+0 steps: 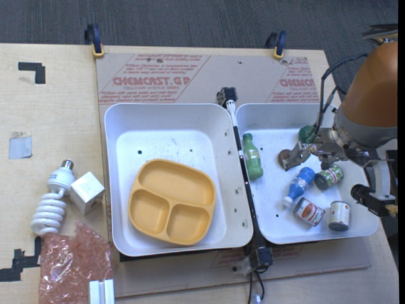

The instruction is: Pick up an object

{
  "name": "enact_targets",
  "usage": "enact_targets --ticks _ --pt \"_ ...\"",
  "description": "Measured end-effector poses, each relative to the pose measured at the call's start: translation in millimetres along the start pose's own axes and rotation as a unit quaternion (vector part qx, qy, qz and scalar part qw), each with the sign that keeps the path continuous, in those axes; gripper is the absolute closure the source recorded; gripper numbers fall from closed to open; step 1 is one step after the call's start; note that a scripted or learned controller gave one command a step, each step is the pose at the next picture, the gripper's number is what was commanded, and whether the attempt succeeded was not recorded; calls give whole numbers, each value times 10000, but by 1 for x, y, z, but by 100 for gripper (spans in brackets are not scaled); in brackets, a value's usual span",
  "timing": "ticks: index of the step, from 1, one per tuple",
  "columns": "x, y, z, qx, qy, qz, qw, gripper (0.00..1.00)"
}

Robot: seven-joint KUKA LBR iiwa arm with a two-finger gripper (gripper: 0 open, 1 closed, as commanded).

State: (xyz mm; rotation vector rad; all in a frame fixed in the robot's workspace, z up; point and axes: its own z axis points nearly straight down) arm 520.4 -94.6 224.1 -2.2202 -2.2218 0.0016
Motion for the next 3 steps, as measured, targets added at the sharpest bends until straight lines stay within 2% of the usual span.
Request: enact_targets --ticks 1,2,3 --pt "-17 40 127 -4 0 14 10000 0" --pt "-18 41 117 -13 -5 22 10000 100" --pt "-4 9 54 -11 -1 11 10000 100"
